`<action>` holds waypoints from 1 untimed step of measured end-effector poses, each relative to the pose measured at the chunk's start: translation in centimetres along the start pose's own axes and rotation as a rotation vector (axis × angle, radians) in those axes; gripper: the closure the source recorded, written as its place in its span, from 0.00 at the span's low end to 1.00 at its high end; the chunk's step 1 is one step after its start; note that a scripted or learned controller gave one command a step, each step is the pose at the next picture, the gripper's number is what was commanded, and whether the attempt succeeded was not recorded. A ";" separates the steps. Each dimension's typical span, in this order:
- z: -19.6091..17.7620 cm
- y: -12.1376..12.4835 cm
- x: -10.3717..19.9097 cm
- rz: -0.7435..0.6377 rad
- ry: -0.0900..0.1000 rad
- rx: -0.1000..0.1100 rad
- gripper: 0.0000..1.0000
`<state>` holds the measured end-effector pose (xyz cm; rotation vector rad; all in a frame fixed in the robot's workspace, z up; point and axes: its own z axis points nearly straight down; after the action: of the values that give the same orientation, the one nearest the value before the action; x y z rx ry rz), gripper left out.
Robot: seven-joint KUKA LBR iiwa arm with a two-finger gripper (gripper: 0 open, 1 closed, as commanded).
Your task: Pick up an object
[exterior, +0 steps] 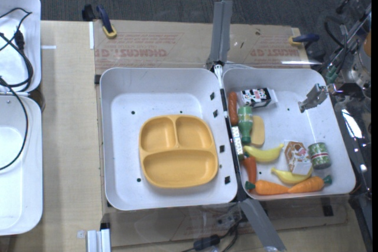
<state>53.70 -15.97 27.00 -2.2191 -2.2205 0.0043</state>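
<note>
1. at the far left, a white table edge (18, 127) carries black cables (15, 62), well apart from the bins.
2. a blue clamp (103, 18) sits on the cardboard (159, 44) behind the left bin (112, 144); a second blue clamp (302, 39) sits behind the right bin (345, 144).
3. the left bin holds one thing, a yellow divided plate (178, 150), lying flat near the middle.
4. a grey post (221, 32) stands upright at the seam between the two bins.
5. the right bin's goods crowd its left and front sides: a red sausage (233, 108) along the left wall, a small black and white carton (257, 97) beside it, and a green bottle (245, 124) touching a pale yellow slice (258, 131).
6. below these lie a banana (264, 153), a red pepper (251, 168) and a second banana (289, 176), with two carrots (289, 187) along the front wall.
7. a snack packet (297, 157) lies just beside a green can (319, 155).
8. the gripper (312, 98) hangs over the bare back right part of the right bin, apart from every item; whether its fingers are spread or closed i cannot tell, and nothing shows between them.
</note>
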 end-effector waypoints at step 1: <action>-1.7 3.8 -1.7 0.199 -0.001 -0.002 0.00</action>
<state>57.50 -17.70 28.72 -2.4310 -1.9907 0.0037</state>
